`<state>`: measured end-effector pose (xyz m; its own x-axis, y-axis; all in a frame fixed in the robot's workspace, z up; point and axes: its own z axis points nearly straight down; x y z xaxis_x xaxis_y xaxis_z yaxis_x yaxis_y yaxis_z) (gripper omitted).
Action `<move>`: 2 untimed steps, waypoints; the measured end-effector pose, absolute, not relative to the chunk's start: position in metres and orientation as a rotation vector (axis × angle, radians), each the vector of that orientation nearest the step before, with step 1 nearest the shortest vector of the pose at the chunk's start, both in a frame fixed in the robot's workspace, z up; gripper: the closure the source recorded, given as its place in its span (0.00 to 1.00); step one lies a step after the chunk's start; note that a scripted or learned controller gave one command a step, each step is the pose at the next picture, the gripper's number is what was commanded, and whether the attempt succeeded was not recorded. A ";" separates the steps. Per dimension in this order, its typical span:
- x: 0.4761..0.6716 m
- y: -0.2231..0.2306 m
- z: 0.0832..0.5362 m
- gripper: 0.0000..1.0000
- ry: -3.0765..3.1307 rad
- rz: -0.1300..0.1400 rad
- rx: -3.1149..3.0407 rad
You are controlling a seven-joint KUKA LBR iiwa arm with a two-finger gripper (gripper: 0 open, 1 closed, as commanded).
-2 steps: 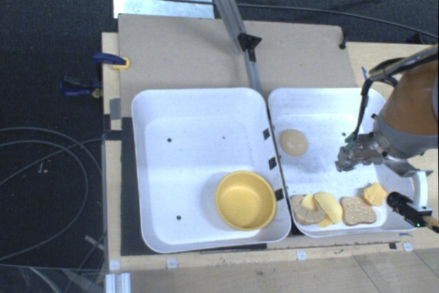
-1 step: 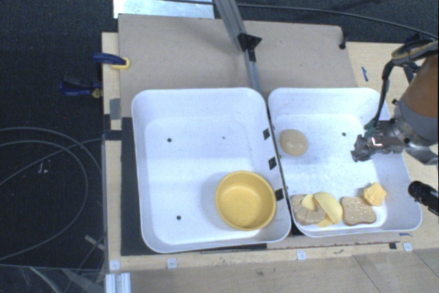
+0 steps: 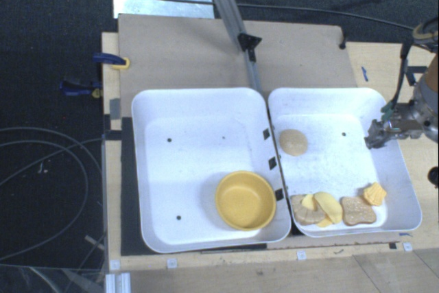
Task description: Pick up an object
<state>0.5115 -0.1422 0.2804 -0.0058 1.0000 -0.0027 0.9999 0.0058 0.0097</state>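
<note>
Jaws (image 3: 374,137) hang at the right bin's (image 3: 343,101) right rim, too small and dark to tell whether parted or closed, nothing visibly between them. A round tan cookie (image 3: 293,143) lies well apart, near the divider.

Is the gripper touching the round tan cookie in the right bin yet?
Apart. The camera view shows bare white bin floor between the gripper at the right rim and the round tan cookie.

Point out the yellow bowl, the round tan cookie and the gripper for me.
yellow bowl (image 3: 245,200): camera view, on the inner bottom of the bowl.
round tan cookie (image 3: 294,143): camera view, on the middle of its top face.
gripper (image 3: 374,137): camera view, at its tip over the right bin's edge.
</note>
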 end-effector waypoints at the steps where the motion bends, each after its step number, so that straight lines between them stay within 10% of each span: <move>1: 0.531 -0.088 0.278 1.00 2.232 0.005 2.208; 2: 0.539 -0.027 0.261 1.00 2.235 0.004 2.209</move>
